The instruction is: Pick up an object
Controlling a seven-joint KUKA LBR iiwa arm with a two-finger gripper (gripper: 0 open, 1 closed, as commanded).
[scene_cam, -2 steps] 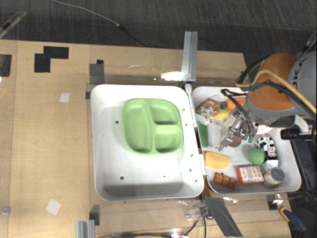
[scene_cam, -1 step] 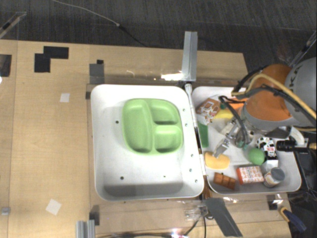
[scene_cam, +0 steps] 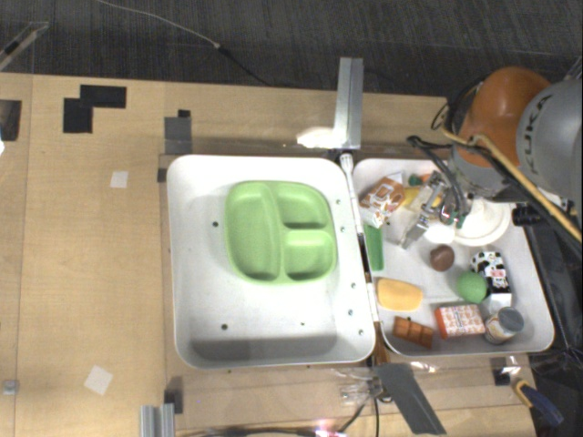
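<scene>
The gripper [scene_cam: 417,232] hovers with its metal fingers slightly apart, nothing between them, above the right bin [scene_cam: 539,328]. Near it lie a round brown ball [scene_cam: 442,258] and a smooth yellow wedge [scene_cam: 400,294].

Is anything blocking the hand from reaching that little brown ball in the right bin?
Nothing visible does. The hand hangs just up and left of the brown ball, with bare bin floor between them. The green ball sits on the far side.

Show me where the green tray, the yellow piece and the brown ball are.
green tray [scene_cam: 278,230], camera view, on its middle ridge.
yellow piece [scene_cam: 399,294], camera view, on its top middle.
brown ball [scene_cam: 442,258], camera view, on its top.
</scene>
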